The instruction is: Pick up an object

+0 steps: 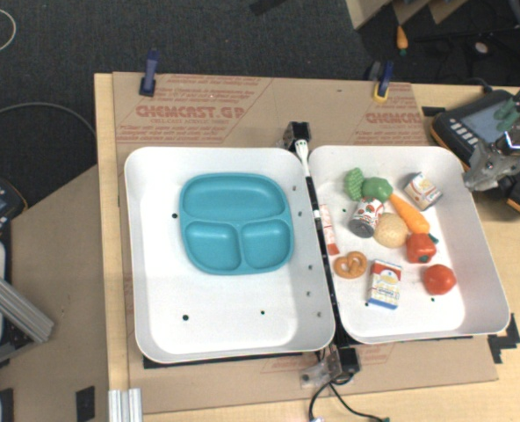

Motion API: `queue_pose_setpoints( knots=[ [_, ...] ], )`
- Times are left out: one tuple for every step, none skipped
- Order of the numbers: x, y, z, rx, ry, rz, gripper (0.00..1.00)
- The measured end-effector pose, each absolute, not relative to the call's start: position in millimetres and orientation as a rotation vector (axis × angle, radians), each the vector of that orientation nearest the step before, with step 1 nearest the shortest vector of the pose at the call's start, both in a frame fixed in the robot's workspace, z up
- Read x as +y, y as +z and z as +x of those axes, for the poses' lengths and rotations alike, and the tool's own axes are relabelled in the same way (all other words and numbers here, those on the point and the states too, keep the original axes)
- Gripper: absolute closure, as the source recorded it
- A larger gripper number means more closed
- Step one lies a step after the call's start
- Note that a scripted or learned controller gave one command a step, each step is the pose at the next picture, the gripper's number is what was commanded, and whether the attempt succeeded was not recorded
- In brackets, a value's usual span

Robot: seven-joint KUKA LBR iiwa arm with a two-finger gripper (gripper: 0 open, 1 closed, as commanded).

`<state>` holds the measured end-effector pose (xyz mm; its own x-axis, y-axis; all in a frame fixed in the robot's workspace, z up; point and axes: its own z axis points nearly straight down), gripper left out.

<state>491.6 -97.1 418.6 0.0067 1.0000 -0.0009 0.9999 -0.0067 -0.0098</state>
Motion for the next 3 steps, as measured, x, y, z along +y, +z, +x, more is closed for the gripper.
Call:
queue_pose_setpoints(
  knots=[
    [-82.7,444.1,479.5,-2.227,-0.006,-2.223,1.0],
    [-55.3,425.5,479.5,-2.223,0.002,-2.217,1.0],
    [-119.0,415.0,478.8,-2.214,0.004,-2.228,1.0]
  ],
)
